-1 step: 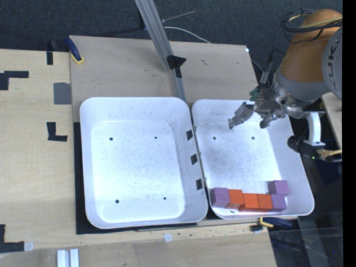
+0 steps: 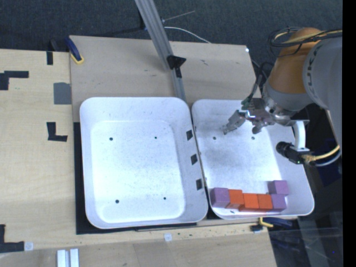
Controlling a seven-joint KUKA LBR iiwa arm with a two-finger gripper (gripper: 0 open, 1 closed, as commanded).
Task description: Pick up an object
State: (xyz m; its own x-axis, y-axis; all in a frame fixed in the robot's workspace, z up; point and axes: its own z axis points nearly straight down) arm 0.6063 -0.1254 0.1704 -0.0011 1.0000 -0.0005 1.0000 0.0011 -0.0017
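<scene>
The gripper (image 2: 242, 122) hangs over the far part of the right bin (image 2: 222, 149), reaching in from the right on the grey arm (image 2: 325, 71) with its orange band (image 2: 292, 65). Two fingers show: one slants down and left toward the bin floor, its tip at about (image 2: 228, 128), and the other points nearer the camera to the right of it. They stand apart, so the gripper looks open, and nothing is between them. It is well apart from the blocks.

The blocks lie in a row along the near wall of the right bin. From left to right: a purple block (image 2: 221, 196), an orange block (image 2: 236, 198), a second orange block (image 2: 257, 201), and a purple block (image 2: 278, 201) at the near right corner. Another purple block (image 2: 278, 187) sits just behind that last one, touching it or nearly so. The row looks close-packed, each block touching its neighbour, and the row presses against the near wall.

The left bin (image 2: 89, 166) sits just beside the right bin, their rims meeting down the middle. Both rest on a wooden bench (image 2: 122, 65). A metal pole (image 2: 156, 24) slants from the far edge down to the bins' far rims.
</scene>
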